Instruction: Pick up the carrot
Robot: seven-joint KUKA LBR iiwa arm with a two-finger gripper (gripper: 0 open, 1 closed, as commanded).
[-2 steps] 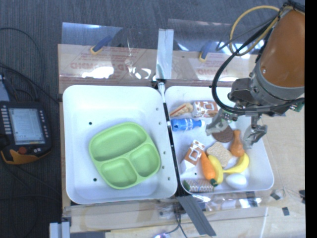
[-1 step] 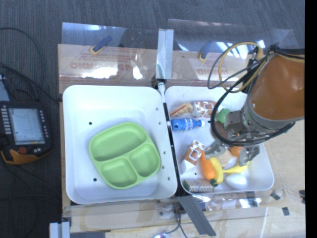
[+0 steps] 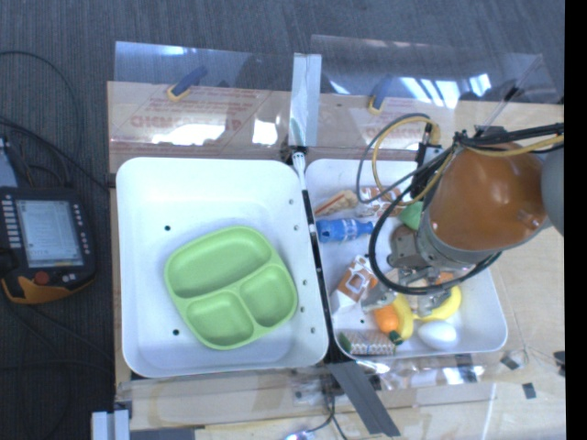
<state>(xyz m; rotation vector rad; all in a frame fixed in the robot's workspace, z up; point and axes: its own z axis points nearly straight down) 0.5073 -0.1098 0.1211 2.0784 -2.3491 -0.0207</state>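
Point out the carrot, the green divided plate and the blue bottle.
carrot (image 3: 389, 320): camera view, on its orange body.
green divided plate (image 3: 191, 246): camera view, on its rim at the upper left.
blue bottle (image 3: 341, 230): camera view, on its blue middle.

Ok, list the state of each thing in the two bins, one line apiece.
green tray: upright, lying in the left bin, nothing in its compartments.
blue bottle: lying on its side in the right bin.
carrot: lying on the right bin's floor, partly under the arm.
white egg: resting on the bin floor.
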